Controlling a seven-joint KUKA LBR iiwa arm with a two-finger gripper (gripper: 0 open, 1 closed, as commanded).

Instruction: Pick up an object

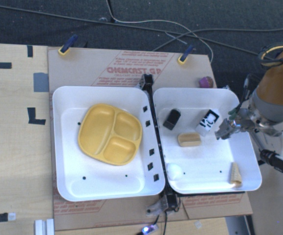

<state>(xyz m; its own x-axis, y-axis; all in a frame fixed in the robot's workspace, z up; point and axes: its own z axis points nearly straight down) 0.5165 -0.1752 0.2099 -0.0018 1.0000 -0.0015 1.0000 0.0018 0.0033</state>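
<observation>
The right bin [244, 151] holds a black block [171, 119], a tan bread-like piece [189, 140], a white box with black marks [208, 120], a white round item [174, 170] near the front left corner and a tan cone-shaped piece [235, 174] by the right wall. My gripper [225, 131] hangs at the right side of this bin, just right of the white box and apart from it. Nothing shows between its fingers.
A yellow divided plate [111, 133] lies in the left bin [63, 146]. A purple object [206, 82] rests on the cardboard behind the right bin. Yellow clamps [185, 55] hold the cardboard's far edge. Cables run across the dark floor at the back.
</observation>
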